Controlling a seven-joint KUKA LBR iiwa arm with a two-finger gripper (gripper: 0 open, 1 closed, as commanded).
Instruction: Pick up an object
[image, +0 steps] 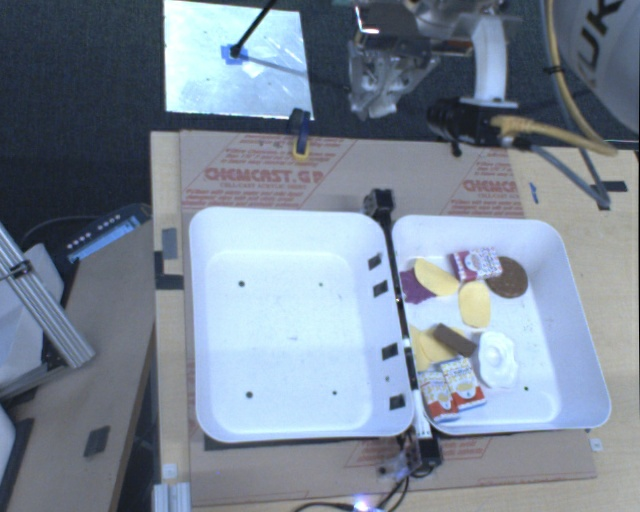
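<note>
My gripper (377, 98) hangs high at the top of the camera view, above the bench's far edge and well clear of both bins, with nothing between its fingers. The right bin (560, 300) holds the objects: a red and white carton (476, 264), a brown disc (507, 277), two yellow ovals (436, 277) (475, 304), a purple piece (411, 284), a brown bar (455, 340) lying on a yellow piece (427, 349), a white crumpled thing (497, 359) and a pair of small cartons (451, 388) at the front.
The left bin (290, 330) lies beside the right one, joined by a black hinge strip (396, 320). A yellow and blue clamp (299, 136) stands on the cardboard behind the bins. A metal plate (238, 58) lies at the back left.
</note>
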